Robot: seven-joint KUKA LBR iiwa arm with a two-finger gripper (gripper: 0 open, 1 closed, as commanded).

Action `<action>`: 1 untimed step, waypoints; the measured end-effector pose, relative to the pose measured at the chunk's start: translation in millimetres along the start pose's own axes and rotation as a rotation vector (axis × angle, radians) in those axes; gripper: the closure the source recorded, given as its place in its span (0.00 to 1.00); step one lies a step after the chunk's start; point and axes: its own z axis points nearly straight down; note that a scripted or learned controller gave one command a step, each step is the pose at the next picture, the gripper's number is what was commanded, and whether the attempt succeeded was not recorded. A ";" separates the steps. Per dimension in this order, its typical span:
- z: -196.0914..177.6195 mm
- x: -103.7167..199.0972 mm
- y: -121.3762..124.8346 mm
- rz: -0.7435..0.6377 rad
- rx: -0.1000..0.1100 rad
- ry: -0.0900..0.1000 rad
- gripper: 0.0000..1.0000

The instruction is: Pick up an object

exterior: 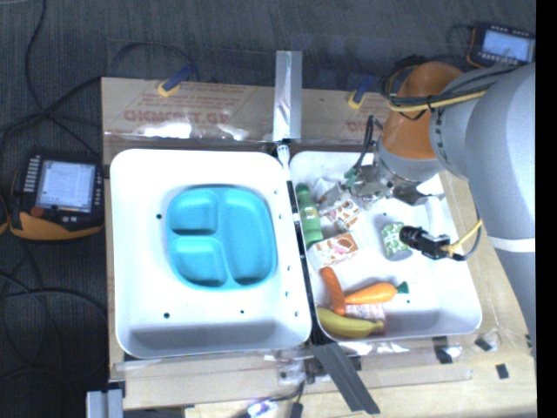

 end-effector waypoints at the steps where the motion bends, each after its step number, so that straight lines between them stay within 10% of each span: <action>1: -6.4 3.3 -0.7 -0.003 0.006 0.007 1.00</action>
